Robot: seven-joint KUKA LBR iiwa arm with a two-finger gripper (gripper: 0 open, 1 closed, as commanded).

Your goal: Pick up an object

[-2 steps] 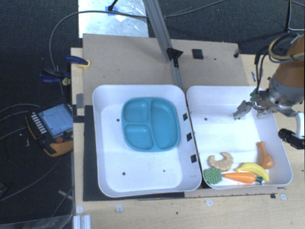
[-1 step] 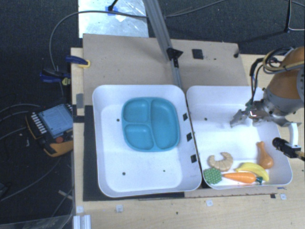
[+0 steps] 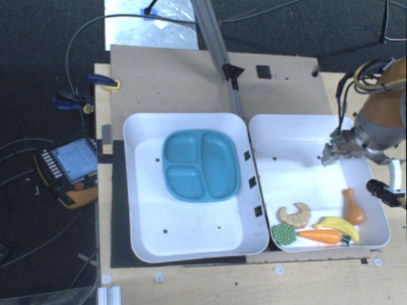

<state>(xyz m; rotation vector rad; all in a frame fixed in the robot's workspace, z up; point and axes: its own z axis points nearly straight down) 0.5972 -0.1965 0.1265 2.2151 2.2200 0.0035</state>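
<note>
The right bin (image 3: 299, 122) holds several toy foods bunched in its near right corner: a tan croissant (image 3: 294, 215), a green broccoli piece (image 3: 283, 234), an orange carrot (image 3: 320, 236), a yellow banana (image 3: 338, 225) and an orange-brown drumstick (image 3: 353, 207). My gripper (image 3: 332, 153) hangs over the bare far right part of this bin, well behind the foods and apart from all of them. Nothing shows in its grasp. The arm's orange band (image 3: 388, 107) rises behind it at the right edge.
The left bin (image 3: 146, 227) carries a blue divided plate (image 3: 201, 165) in its far half. A grey pole (image 3: 213, 27) slants down to the bins' shared far corner. Clamps (image 3: 102, 81) and a handheld pendant (image 3: 70, 164) lie off the bench at left.
</note>
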